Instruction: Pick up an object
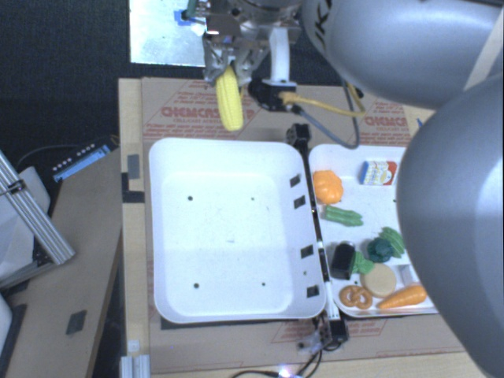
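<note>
I see the gripper [224,71] up at the far edge of the desk [135,211], past the back rim of the left bin [228,231]. Its fingers [214,68] are closed on the top end of a yellow corn cob [229,101]; the cob hangs down from between them, nearly upright, lower tip slightly tilted, clear of the desk surface as far as I can judge. Below the cob's tip is the printed cardboard sheet [177,110] under the bins, and just beyond that the left bin's back wall.

Right of the fingers a yellow cable [327,107] runs off the wrist toward the right bin [398,203]. The grey arm [409,34] covers the upper right and blocks part of that bin.

Everything else sits down and to the right of the fingers, well apart from them, in the right bin: an orange pepper-like toy [327,186] near the divider, a small white carton with red and blue print [379,172] beside it, a green pea pod or bean [343,216] below the orange toy, a dark green broccoli piece [384,246], a black block [342,260] next to the divider, a round tan disc [379,279], a pretzel [355,296] and a carrot [403,296] at the near edge.

Black clips [298,203] line the seam between the bins. Left of the fingers, far off, a blue-and-black bar [79,161] lies on the side desk, with a metal rail [35,219] below it.
</note>
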Available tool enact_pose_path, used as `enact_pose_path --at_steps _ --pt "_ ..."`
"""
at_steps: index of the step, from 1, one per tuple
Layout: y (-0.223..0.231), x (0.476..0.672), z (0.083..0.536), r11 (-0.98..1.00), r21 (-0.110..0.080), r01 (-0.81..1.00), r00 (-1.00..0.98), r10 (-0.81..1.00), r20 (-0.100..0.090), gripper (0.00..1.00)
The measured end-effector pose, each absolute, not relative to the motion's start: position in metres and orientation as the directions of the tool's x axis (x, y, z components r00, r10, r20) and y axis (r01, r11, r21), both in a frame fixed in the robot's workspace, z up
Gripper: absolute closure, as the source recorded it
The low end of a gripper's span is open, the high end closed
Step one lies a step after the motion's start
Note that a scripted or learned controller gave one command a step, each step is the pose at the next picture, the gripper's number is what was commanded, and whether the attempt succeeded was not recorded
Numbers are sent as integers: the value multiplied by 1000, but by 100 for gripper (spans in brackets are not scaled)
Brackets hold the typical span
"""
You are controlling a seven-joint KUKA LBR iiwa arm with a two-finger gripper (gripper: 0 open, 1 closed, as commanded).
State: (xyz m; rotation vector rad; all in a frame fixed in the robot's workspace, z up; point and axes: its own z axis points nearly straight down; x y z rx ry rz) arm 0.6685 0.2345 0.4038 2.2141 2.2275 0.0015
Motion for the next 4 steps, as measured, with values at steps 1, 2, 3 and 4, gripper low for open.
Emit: enact_pose_path --at_steps 1,2,3,4 --pt "234 668 404 6 1 1000 -6 1000 0 100" --pt "234 668 405 6 2 1000 -6 1000 0 100" --pt "234 668 406 6 2 1000 -6 1000 0 100" --pt "234 668 405 6 2 1000 -6 1000 0 100"
